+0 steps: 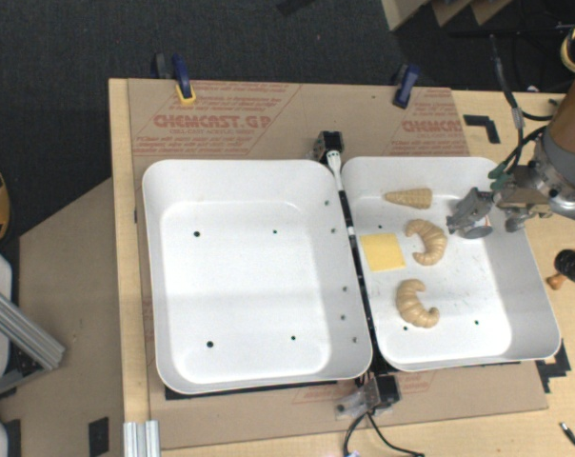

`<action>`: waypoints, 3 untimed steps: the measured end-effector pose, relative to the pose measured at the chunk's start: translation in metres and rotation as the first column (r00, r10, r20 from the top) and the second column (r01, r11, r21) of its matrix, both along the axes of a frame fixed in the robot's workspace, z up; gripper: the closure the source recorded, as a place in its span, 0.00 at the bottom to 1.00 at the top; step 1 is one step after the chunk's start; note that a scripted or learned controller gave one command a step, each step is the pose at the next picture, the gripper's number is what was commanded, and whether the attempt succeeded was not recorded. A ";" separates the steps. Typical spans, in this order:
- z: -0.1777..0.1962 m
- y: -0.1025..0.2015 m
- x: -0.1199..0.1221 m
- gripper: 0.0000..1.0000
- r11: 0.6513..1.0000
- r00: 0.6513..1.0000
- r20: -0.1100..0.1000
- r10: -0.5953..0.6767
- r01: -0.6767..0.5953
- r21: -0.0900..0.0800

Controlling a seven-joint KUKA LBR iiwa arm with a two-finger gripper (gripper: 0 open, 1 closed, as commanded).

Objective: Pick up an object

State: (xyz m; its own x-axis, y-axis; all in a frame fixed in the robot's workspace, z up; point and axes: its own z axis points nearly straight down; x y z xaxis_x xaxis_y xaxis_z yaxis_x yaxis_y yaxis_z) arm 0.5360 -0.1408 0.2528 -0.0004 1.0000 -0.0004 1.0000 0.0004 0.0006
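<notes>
Tan and curved, the far croissant (427,241) lies in the right bin (516,331), just left of the gripper (470,219) and a touch nearer; a cone-shaped pastry (408,198) sits beyond it, a yellow square (382,252) to its left, a near croissant (417,305) closer to me; the gripper's tip is small and grey, so whether it is clenched or released I cannot tell; the arm (554,174) reaches in from the right, cut off at the edge.
</notes>
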 end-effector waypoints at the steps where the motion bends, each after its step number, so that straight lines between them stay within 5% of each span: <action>1: -0.157 -0.015 0.041 0.00 1.000 1.000 -0.007 0.001 -0.001 0.002; 2: -0.139 -0.016 0.042 1.00 1.000 1.000 0.002 -0.002 0.002 -0.001; 3: 0.111 0.059 0.049 1.00 1.000 1.000 0.021 0.007 -0.007 -0.001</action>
State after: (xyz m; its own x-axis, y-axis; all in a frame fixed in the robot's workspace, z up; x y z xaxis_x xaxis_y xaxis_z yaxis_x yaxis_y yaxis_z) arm 0.5855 -0.0815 0.3634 -0.0075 1.0000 -0.0014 0.9997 0.0076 0.0212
